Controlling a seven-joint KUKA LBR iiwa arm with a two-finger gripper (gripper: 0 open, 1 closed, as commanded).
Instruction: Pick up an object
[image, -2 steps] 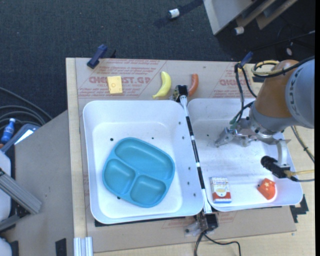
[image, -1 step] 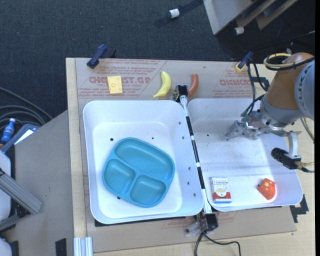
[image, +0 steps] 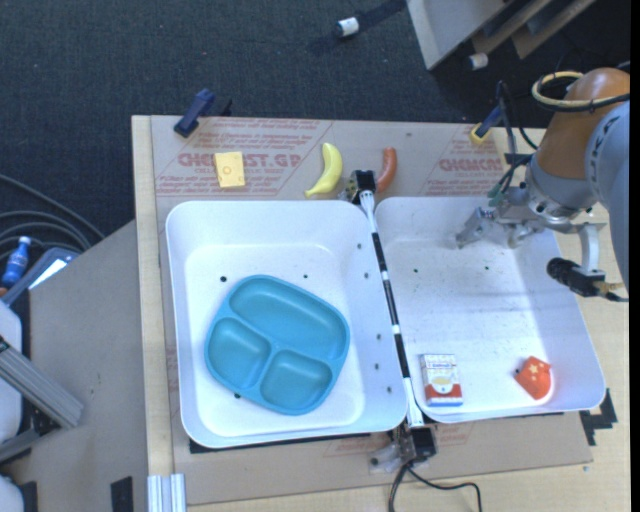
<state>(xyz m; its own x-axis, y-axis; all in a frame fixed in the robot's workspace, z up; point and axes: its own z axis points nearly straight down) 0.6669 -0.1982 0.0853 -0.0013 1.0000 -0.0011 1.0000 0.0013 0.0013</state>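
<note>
My gripper (image: 493, 232) hangs over the far part of the right bin (image: 470, 300), with the grey wrist and orange band above it at the right edge. Its fingers (image: 468, 237) are spread apart and hold nothing. Near the bin's front wall lies a small white and red carton (image: 440, 380). To the carton's right sits a small red object (image: 534, 377). Both lie well in front of the gripper, apart from it. In the left bin (image: 200, 240) a blue divided plate (image: 278, 343) rests flat.
Behind the bins, on the brown board, lie a yellow banana (image: 326, 170), an orange sausage-shaped toy (image: 386, 168) and a yellow tag (image: 229, 171). A blue clamp (image: 195, 112) grips the board's far left corner. Cables run from the arm's wrist.
</note>
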